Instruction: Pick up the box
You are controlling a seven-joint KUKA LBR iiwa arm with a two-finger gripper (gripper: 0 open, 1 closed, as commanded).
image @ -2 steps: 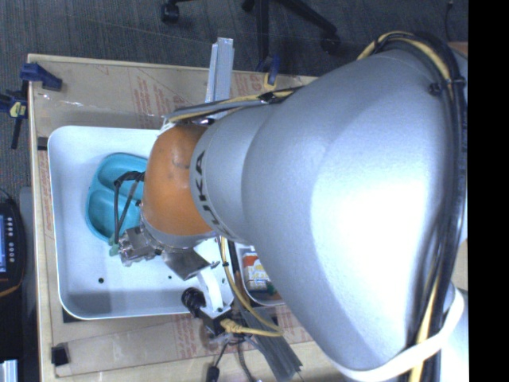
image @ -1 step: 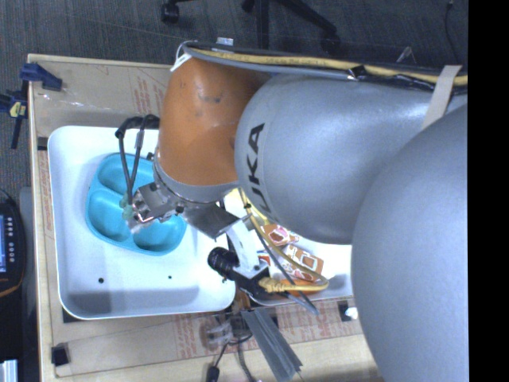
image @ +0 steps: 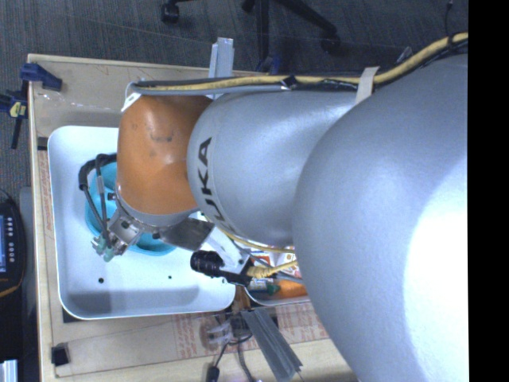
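The grey arm with its orange band (image: 159,153) reaches over the left white bin (image: 127,297) and hides most of the bench. My gripper (image: 108,245) hangs low over the left part of that bin, right above a blue object (image: 94,201) that sticks out from under the wrist. Under the arm at the bins' shared edge, a patch of orange, yellow and white print (image: 278,275) shows; it may be the box, but most of it is covered.
A black cable loop (image: 86,173) curls beside the blue object. A black connector (image: 208,264) on the arm sits over the left bin's right rim. The bench's wooden edge (image: 36,157) and a blue clamp (image: 36,76) lie at the left.
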